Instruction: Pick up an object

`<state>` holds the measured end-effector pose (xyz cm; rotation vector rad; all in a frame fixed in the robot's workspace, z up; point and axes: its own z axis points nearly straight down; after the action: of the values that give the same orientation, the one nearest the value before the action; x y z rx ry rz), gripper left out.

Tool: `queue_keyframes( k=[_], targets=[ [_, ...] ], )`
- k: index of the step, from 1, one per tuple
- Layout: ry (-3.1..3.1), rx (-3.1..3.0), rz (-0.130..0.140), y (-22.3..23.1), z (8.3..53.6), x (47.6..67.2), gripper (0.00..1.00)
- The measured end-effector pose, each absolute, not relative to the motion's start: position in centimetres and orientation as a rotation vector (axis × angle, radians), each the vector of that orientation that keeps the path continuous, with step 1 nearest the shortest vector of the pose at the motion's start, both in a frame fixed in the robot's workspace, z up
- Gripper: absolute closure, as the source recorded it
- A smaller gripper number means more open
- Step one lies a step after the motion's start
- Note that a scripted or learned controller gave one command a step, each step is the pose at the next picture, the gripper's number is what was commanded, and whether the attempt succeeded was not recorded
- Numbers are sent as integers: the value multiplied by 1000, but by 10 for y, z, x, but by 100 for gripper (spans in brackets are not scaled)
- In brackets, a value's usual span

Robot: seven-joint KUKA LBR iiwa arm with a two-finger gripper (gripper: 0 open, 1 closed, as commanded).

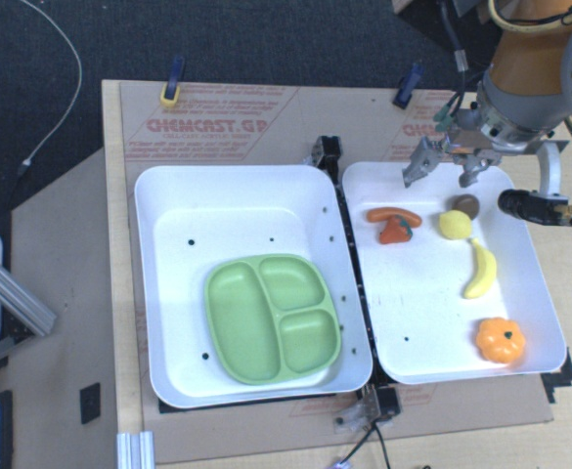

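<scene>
Over the right bin's (550, 306) far edge I see my hand (446, 167) open, holding nothing, above the lemon (454, 225).

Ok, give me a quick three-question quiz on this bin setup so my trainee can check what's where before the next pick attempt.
1. True or false: the green divided plate lies in the left bin.
2. Multiple choice: which item in the right bin lies nearest the camera? A) banana B) orange pumpkin C) lemon
3. Fill in: the gripper hovers over the far edge of the ____ bin, with nothing between its fingers.

Key
1. True
2. B
3. right
</scene>
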<state>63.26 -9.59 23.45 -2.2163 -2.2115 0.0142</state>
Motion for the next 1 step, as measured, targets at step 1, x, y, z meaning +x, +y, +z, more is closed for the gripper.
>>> queue_keyframes(
  k=[1],
  targets=[
    [-2222,-2221,-1,-96,243,635,0]
  ],
)
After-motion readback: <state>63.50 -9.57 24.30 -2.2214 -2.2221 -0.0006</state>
